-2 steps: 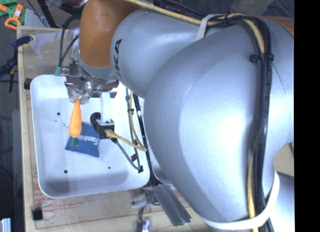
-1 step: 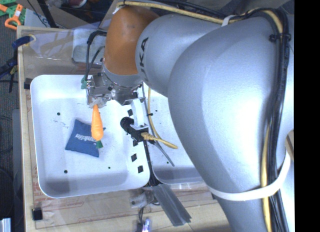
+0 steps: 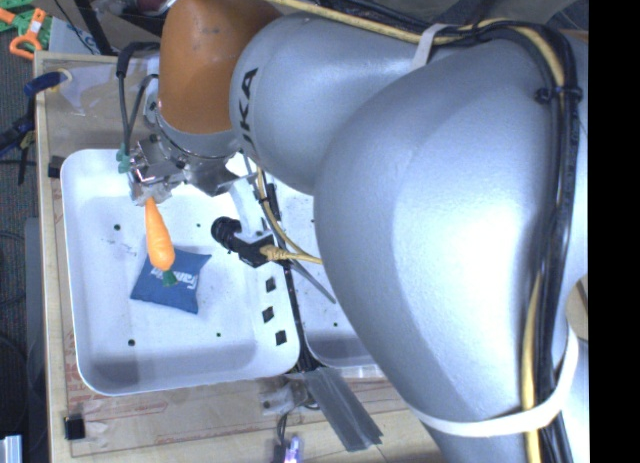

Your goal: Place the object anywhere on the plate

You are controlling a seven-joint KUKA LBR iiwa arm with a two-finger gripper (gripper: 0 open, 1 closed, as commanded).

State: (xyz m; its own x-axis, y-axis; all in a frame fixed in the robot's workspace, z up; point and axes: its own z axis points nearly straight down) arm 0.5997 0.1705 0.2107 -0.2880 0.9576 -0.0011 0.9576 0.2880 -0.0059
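Nearest you, the left bin [image 3: 110, 361] holds a blue pouch [image 3: 172, 280] lying flat on its floor. An orange carrot [image 3: 157, 235] stands over the pouch, its green tip touching the pouch's upper edge. Farther back, your gripper [image 3: 150, 183] pinches the carrot's top end; the orange-banded arm [image 3: 205, 51] rises behind.

Arm body [image 3: 420, 201] is blocking the right bin [image 3: 335, 351]. In the left bin [image 3: 90, 281], carrot [image 3: 158, 234] and blue plate [image 3: 172, 279] are occupying the centre; floor along the rims is lying open.
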